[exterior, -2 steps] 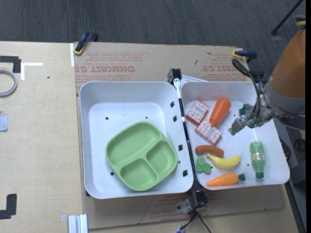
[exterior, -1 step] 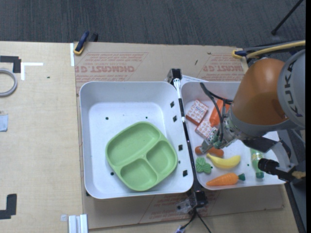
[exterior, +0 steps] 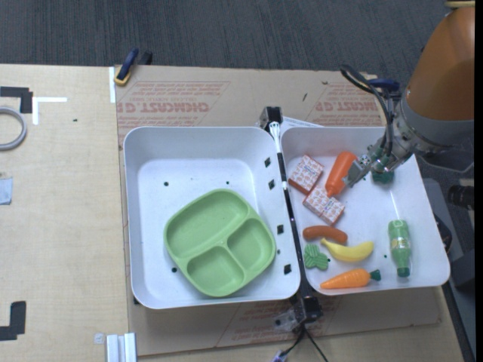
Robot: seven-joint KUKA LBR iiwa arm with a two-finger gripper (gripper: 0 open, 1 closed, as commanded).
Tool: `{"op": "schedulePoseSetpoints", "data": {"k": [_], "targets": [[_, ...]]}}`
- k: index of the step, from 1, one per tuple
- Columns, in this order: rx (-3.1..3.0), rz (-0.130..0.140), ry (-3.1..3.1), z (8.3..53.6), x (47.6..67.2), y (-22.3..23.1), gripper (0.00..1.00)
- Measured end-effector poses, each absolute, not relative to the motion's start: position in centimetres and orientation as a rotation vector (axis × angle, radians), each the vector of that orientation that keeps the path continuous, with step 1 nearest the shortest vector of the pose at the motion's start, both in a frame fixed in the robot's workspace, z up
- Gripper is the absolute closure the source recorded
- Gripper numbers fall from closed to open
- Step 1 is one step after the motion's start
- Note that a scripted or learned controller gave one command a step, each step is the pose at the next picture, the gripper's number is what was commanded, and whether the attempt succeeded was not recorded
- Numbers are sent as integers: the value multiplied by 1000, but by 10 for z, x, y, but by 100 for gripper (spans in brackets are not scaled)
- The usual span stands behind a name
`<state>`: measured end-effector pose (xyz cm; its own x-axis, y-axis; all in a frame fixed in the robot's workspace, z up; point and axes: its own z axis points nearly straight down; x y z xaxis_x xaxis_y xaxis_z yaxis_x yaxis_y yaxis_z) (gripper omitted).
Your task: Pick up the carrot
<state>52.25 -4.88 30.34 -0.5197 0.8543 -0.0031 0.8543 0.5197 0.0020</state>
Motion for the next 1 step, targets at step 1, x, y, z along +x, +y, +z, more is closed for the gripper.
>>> {"op": "schedulePoseSetpoints", "data": {"k": [1], "targets": [[1491, 0, 2765, 192, 483, 0, 100]]}}
